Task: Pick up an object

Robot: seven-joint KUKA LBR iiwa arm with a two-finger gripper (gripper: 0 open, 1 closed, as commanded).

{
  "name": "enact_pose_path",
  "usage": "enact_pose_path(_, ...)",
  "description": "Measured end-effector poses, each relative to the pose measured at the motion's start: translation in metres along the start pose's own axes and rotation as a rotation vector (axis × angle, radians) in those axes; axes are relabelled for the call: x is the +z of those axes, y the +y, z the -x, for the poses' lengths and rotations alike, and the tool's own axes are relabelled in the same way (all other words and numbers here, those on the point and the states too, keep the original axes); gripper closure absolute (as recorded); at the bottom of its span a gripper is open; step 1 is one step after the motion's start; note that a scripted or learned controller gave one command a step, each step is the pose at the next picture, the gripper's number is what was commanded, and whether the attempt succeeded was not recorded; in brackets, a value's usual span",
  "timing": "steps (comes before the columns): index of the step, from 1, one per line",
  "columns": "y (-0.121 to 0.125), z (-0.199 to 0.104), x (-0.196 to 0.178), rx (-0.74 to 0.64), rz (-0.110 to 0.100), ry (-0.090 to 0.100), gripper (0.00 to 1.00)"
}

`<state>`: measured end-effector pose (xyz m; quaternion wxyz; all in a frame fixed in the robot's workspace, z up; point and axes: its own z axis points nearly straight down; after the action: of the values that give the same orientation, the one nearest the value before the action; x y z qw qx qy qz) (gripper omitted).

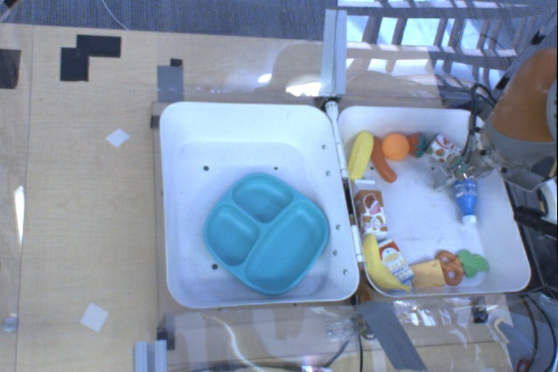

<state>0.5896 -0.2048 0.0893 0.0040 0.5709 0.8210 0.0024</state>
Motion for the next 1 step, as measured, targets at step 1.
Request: enact_pose_path(1, 0.0076, -0.029, -0.0001, 0.349, 0.004, -0.004, 1.0)
